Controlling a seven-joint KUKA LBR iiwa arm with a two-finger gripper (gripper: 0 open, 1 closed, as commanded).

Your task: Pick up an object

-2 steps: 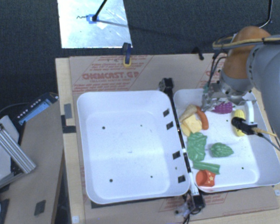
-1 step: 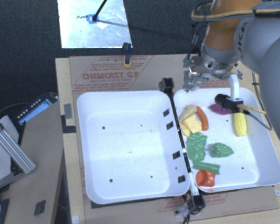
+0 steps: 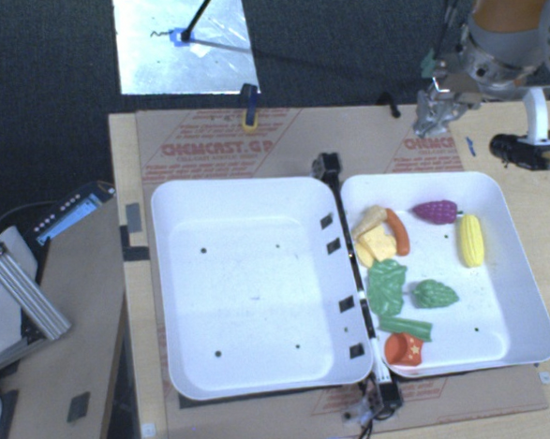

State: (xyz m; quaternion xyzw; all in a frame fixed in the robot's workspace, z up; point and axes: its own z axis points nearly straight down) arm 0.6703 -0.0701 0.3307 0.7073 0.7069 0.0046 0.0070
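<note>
Arm enters at the worktop's far right corner; orange band (image 3: pixel 512 5) visible above the wrist. End effector (image 3: pixel 434 118) hangs over the cardboard sheet (image 3: pixel 222 138) just beyond the far edge of the right bin (image 3: pixel 518 272), not touching any item. Whether it is apart or together: cannot tell from this angle; nothing is seen in it.

Two white bins sit side by side on the worktop (image 3: pixel 107 301). Left bin (image 3: pixel 251 281) shows only small dark dots on its floor.

Right bin contents, all toy food:
- purple piece (image 3: pixel 435 212), near the far edge, middle.
- corn cob (image 3: pixel 470 239), just right of the purple piece, lying lengthwise.
- yellow pieces (image 3: pixel 374 240) at the far left side, touching an orange carrot (image 3: pixel 399 232).
- green leafy piece (image 3: pixel 387 288), along the left wall.
- a second green piece (image 3: pixel 434 294), just right of it, apart.
- green pod (image 3: pixel 405 326), nearer the front.
- red piece (image 3: pixel 403 349) in the near left corner, touching the pod's end.

Black clips (image 3: pixel 338 247) line the seam between the bins. A blue and yellow clamp (image 3: pixel 248 108) stands at the worktop's far edge.
</note>
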